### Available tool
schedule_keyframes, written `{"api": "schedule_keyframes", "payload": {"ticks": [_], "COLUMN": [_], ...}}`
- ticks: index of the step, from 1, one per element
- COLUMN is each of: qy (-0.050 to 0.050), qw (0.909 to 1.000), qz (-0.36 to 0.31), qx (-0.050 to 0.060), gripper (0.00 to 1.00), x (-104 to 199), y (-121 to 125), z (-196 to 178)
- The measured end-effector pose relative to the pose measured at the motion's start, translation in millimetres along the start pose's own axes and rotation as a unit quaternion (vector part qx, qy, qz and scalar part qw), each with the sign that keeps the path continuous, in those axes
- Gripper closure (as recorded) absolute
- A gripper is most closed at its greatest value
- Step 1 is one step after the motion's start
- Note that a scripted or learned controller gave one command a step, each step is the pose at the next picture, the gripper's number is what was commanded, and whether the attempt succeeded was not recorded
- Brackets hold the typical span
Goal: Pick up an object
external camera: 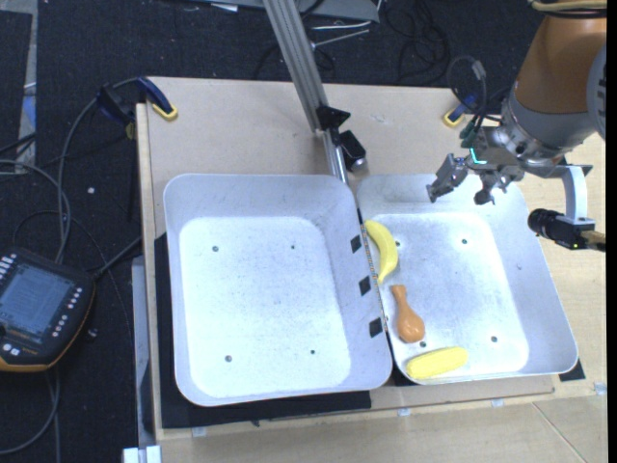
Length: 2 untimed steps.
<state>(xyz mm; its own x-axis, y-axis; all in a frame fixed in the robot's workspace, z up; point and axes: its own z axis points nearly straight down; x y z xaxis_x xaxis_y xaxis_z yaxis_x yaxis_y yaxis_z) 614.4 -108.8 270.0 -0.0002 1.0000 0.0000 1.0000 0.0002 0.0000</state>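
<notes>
I judge nothing picked yet: gripper hangs open and empty at upper right, while banana, drumstick and lemon lie in the right bin.

Two bins: left bin white, faint dark speckling; right bin white, same speckle. Banana yellow. Drumstick-shaped toy orange-tan. Oblong object yellow. Table pale tan wood. Arm grey with orange band. End effector dark grey, small teal light. Clamps blue-yellow at table corners.
</notes>
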Motion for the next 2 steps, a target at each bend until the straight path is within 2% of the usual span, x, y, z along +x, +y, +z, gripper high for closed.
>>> {"api": "schedule_keyframes", "payload": {"ticks": [1, 2], "qy": [0.000, 0.000], "qw": [1.0000, 1.0000], "qz": [0.000, 0.000], "qx": [0.000, 0.002], "gripper": [0.00, 0.00], "x": [0.0, 6.2], "y": [0.0, -8.0], "z": [0.1, 48.8]}}
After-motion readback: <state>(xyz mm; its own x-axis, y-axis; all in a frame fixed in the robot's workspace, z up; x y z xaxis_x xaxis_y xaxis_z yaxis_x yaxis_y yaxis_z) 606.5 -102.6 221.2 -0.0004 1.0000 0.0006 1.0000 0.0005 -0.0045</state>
